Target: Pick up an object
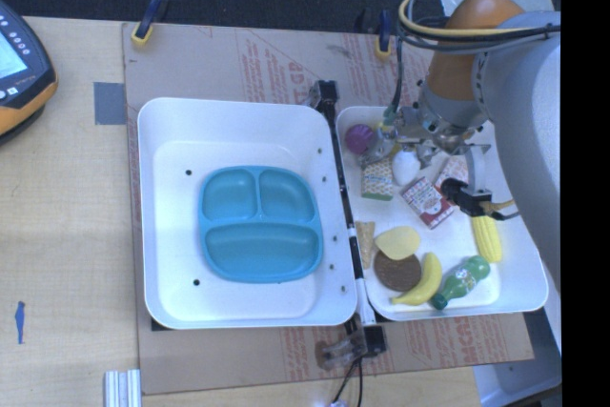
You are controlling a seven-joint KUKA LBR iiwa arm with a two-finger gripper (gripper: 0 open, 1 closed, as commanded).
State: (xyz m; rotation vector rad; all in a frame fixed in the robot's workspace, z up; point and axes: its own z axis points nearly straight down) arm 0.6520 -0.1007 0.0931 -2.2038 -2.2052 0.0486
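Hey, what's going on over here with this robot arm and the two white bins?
A grey robot arm reaches from the right into the right bin, which holds toy food. Its gripper is low over the far end of that bin, near a purple item and a small red packet. Nearer the camera lie a banana, a green bottle and a corn cob. The left bin holds a blue divided plate.

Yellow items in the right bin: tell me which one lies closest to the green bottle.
The banana, curved along the bin's front edge, its tip beside the green bottle. The corn cob sits further back, and the pale yellow chip lies left, above the brown cookie.
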